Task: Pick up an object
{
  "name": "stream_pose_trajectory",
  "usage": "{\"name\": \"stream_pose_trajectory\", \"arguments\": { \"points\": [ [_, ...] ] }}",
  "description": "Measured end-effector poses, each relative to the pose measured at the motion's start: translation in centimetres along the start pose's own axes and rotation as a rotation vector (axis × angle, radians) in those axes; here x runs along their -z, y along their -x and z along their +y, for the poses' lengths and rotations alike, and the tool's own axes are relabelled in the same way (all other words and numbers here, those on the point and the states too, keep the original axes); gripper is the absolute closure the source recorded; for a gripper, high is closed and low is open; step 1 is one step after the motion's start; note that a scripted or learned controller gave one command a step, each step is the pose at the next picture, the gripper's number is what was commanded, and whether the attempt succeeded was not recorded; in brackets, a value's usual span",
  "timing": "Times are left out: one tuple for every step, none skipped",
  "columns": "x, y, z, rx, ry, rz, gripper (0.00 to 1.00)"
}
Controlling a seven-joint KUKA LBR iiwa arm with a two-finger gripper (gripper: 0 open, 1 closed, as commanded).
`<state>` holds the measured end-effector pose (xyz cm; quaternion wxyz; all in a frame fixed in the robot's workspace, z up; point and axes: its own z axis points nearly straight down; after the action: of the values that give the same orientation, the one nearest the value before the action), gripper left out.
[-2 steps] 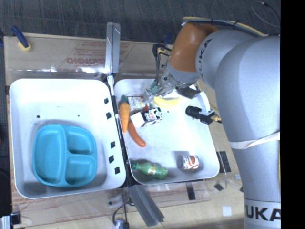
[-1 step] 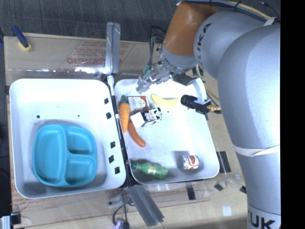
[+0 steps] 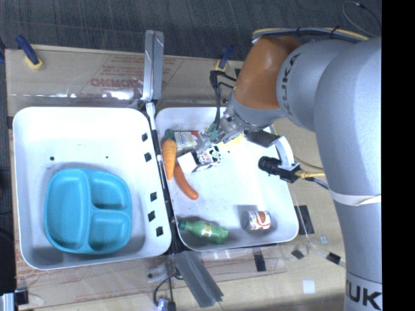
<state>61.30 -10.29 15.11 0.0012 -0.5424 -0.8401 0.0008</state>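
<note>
Gripper (image 3: 211,149) over smooth tapered carrot (image 3: 169,157), glossy green bottle (image 3: 203,230).

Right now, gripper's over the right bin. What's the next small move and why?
Probably a short descent onto the small white carton. The gripper sits just above it in the right bin, near the carrot and the red sausage. Nothing shows between its fingers, so no pick has been made. The green bottle and the can lie farther off, near the front wall.
</note>
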Motion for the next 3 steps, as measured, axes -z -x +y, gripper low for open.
{"name": "stream_pose_trajectory", "arguments": {
  "points": [
    [6.5,0.2,3.2,-0.079,0.002,-0.002,1.0],
    [6.5,0.2,3.2,-0.079,0.002,-0.002,0.0],
    [-0.7,5.3,1.0,-0.188,0.0,0.0,0.0]
  ]
}}
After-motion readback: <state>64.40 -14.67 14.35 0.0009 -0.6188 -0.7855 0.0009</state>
